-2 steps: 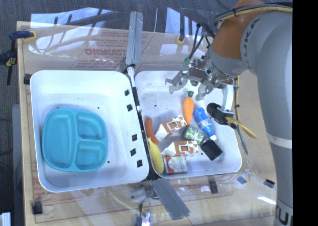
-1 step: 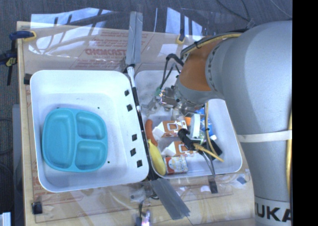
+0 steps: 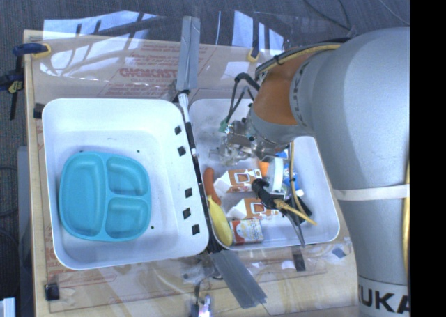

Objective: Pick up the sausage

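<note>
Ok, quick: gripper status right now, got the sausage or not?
Gripper: over the right bin, grip state cannot be told.
Sausage: lying in that bin by its left wall, apart from the gripper, not picked up.

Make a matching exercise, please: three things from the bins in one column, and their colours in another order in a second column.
Things:
1. divided plate in the left bin
2. sausage at the right bin's left wall
3. banana below the sausage

Colours:
A. yellow
B. light blue
C. orange-red

Pairs: 1-B, 2-C, 3-A
</note>
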### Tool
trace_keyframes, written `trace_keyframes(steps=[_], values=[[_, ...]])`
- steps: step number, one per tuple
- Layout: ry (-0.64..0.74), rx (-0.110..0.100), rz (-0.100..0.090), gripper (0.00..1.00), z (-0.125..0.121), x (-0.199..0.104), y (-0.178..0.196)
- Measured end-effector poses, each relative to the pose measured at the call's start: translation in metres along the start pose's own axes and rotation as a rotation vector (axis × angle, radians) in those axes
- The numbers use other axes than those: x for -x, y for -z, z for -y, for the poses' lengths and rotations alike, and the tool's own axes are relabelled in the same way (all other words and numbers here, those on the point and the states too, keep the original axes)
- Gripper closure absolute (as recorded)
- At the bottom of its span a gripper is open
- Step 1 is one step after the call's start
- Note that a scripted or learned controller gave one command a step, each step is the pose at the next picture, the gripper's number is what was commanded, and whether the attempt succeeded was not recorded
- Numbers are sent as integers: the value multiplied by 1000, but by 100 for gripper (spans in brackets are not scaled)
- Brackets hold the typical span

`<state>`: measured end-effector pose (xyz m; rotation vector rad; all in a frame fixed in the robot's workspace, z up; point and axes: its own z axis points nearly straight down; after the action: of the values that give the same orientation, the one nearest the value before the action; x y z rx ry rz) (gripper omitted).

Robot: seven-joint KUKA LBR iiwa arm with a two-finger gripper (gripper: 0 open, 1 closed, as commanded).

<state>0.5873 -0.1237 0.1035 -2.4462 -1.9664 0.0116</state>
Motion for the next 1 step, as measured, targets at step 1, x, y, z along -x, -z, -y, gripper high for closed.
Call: trace_keyframes(steps=[1], values=[[391, 2, -4, 100, 20, 7, -13]])
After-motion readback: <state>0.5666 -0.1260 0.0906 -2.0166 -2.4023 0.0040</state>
